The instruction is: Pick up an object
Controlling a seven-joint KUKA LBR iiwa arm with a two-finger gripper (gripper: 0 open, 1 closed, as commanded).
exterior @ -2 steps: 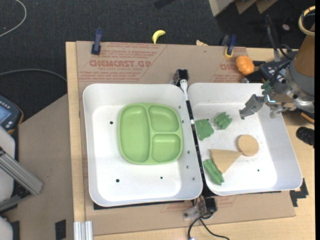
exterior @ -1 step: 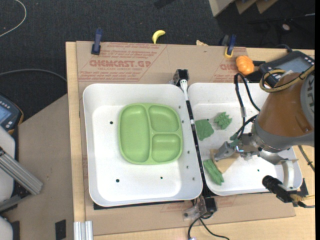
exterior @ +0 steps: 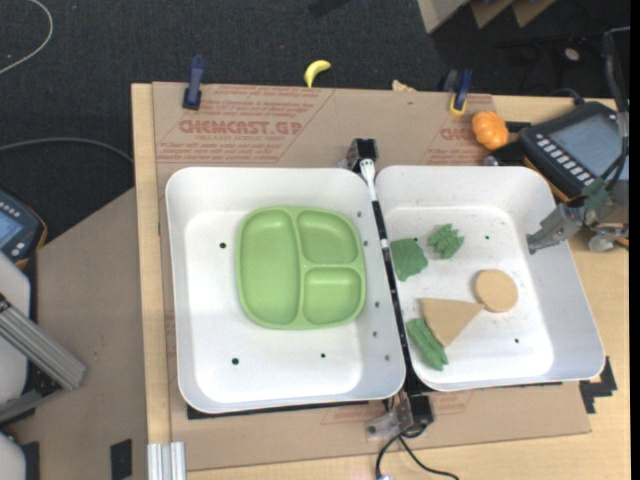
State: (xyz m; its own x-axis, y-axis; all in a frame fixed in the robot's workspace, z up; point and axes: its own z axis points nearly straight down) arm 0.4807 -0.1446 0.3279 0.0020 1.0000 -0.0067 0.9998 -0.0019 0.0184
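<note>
Currently no object is lifted; the whole pick remains. The gripper [exterior: 552,230] hovers at the right bin's [exterior: 570,318] right rim, grasp state indeterminable. The tan wedge [exterior: 450,317], the probable target, lies left of that gripper, just below the tan disc [exterior: 495,290], long axis pointing left-to-right

bench [exterior: 250,118] | on it: left bin [exterior: 195,298], right bin [exterior: 560,308]
</note>
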